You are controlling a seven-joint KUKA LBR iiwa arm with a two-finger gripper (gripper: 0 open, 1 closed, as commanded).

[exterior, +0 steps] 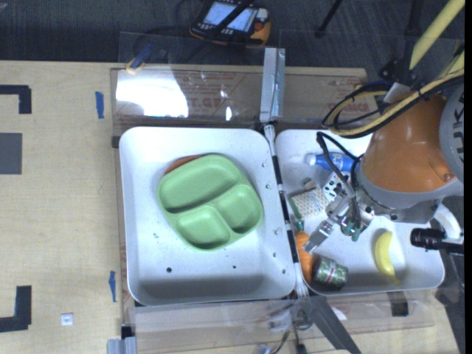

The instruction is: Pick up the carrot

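Nearest the lens, low in the right bin [431,275], a small green can [330,273] lies on its side, metallic and cylindrical, its label glossy. Just above the can and hard against the bin's left wall sits the carrot [302,246] — a stubby orange piece, matte, partly hidden by the gripper [322,236] that hangs over it. From the can, the gripper stands up and slightly left, its pale metal tip slanting down toward the carrot; that placement reads as a descent lined up for a grasp, though the wall so close beside the carrot leaves little room for a finger on that side. Whether the jaws are apart or together I cannot tell, and nothing is visibly held between them.

Right of the can lies a banana [383,252], yellow, curved and smooth. Up from the can, past the gripper, a printed packet [309,200] lies flat, and beyond it a clear bottle with a blue cap [322,159] rests on its side.

Well left of the can, in the left bin [140,220], a green divided plate [212,200] sits tilted — soft-cornered moulded plastic with three shallow compartments — over something orange-red peeking out at its upper edge.
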